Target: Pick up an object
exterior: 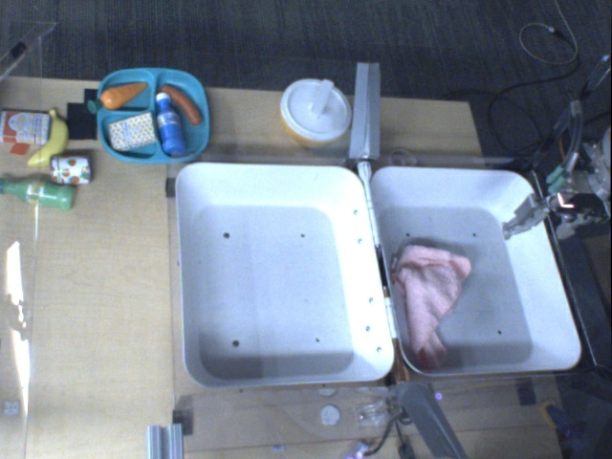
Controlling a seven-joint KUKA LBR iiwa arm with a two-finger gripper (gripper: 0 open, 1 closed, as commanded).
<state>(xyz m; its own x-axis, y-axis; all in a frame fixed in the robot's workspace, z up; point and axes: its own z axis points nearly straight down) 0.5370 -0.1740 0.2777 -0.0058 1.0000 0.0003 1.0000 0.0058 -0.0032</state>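
Pale wooden bench [96, 304] carries two shallow white plastic bins, the left bin [191, 256] and the right bin [535, 347]. At the right bin's far right rim sits the two-finger gripper [535, 213], whose finger spread I cannot tell. A crumpled pink cloth [427, 290] lies in that bin, lower and left of the gripper, well apart.

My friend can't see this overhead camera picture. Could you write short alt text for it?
A crumpled pink cloth lies in the right white bin, near its left wall, with the robot's gripper at that bin's upper right rim. The left white bin sits beside it, and a blue divided plate of toy food rests on the bench behind.
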